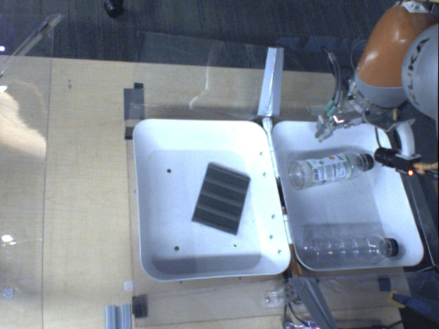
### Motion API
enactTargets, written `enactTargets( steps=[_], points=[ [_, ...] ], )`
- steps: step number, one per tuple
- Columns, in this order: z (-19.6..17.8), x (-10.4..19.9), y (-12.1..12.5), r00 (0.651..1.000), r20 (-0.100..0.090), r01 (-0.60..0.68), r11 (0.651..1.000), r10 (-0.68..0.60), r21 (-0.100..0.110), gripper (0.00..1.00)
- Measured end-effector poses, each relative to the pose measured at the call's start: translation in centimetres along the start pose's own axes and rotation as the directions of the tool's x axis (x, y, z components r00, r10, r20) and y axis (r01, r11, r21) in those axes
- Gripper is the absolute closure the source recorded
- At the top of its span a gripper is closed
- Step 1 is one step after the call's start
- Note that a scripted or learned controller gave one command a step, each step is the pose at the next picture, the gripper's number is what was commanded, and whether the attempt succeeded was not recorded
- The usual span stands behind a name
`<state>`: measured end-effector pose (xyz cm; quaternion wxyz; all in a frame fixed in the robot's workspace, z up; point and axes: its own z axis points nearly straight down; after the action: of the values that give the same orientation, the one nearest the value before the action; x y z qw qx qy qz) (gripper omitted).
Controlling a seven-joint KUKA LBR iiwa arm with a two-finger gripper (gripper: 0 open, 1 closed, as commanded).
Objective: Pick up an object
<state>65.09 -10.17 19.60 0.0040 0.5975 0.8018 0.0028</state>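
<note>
Nearest us, along the front of the right bin point(411, 214), we see a clear bottle point(346, 245) lying on its side, its dark cap pointing right. Behind it in the same bin lies a second bottle point(329, 169), clear with a printed label, slightly tilted, dark cap at the right end. We see the two bottles apart from each other. In the left bin point(147, 184) a dark ribbed block point(221, 198) lies flat near the middle, turned at an angle. We see the gripper point(331, 123) over the right bin's back edge, above and clear of the labelled bottle, holding nothing; whether it is apart or together we cannot tell. Both bins sit on the bench point(75, 197).
</note>
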Motion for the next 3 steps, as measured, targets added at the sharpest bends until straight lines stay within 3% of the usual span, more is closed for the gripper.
enactTargets(
  steps=[1,2,3],
  points=[
    [-11.0,-4.3,-5.7,0.999,0.002,-0.051,0.999,0.051,0.000,1.00],
    [-4.1,-5.4,0.5,0.990,0.000,0.141,0.990,-0.141,0.002,1.00],
    [-4.1,-5.4,0.5,0.990,0.000,0.141,0.990,-0.141,0.003,0.00]
  ],
)
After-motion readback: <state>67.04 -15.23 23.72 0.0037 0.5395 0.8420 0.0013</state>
